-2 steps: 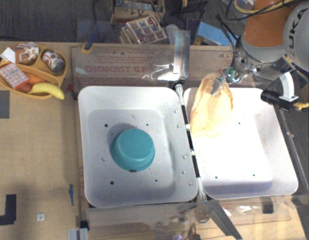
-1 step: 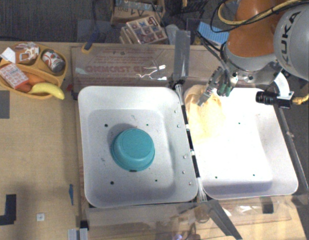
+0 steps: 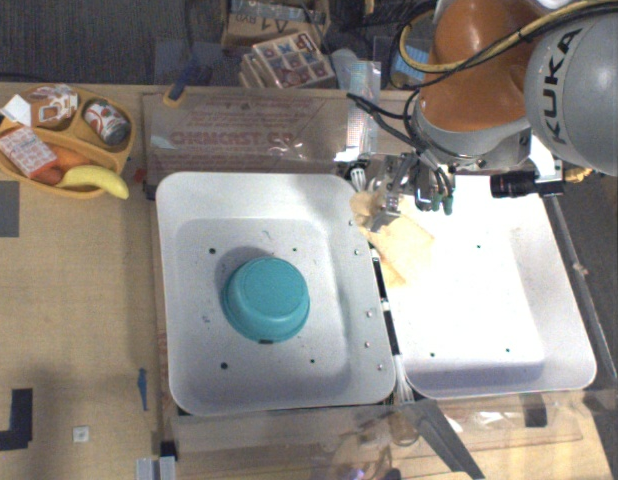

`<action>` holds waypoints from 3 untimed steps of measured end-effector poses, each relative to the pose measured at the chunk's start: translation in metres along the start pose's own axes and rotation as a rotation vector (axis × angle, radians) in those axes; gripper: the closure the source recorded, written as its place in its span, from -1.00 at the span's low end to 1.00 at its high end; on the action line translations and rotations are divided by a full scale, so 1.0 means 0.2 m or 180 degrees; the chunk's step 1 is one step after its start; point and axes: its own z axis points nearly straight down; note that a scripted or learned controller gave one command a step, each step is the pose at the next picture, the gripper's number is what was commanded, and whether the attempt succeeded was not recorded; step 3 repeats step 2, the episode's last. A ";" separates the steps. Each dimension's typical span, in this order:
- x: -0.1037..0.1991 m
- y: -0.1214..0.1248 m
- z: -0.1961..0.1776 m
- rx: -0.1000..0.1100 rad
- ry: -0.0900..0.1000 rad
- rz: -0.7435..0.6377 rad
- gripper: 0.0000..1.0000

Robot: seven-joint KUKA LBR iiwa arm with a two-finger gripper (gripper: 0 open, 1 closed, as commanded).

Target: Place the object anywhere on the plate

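Object (image 3: 401, 246): one, tan, under jaws (image 3: 404, 196) | jaws' state: cannot tell | plate (image 3: 267, 298): one, teal | bins: two

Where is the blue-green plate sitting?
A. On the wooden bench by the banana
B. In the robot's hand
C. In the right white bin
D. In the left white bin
D: the blue-green plate lies in the middle of the left white bin, apart from the robot's hand over at the right bin.

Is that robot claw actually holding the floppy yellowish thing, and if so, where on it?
It seems so: the gripper pinches the pale yellow, cloth-like object by its upper left end, above the seam between the bins, though the blur leaves some doubt.
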 end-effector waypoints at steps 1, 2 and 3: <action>0.07 0.24 0.00 -0.0001 -0.0005 -0.0610 1.00; 0.06 0.24 -0.01 -0.0001 -0.0007 -0.0610 -1.00; 0.06 0.24 -0.01 -0.0001 -0.0007 -0.0610 -1.00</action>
